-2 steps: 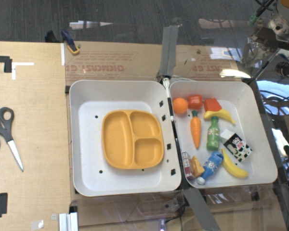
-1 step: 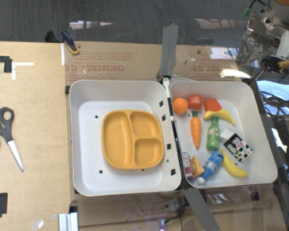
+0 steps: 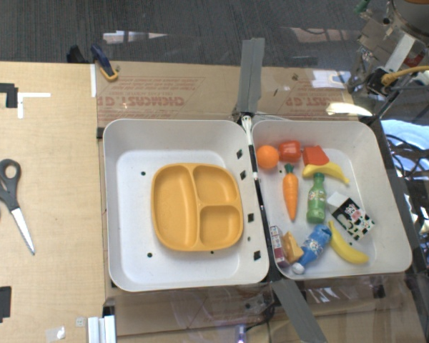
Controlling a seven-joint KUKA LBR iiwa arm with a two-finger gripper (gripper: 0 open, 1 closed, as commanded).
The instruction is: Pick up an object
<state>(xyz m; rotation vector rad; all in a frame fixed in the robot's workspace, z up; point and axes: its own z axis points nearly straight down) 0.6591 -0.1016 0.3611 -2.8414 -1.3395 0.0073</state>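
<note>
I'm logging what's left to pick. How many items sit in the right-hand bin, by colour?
Orange: 2, the round orange and carrot
Red: 2
Yellow: 2 bananas
Green: 1 bottle
Blue: 1 bottle
Black-and-white: 1 carton
Mixed small pieces: 2
Total: 11

A single fixed camera looks down on the bench from above at a slant, far enough back to take in both white bins, the left bin [image 3: 121, 206] and the right bin [image 3: 386, 191], side by side. The wooden benchtop [image 3: 43, 191] spreads left; the arm [image 3: 407, 6] enters at upper right
</note>
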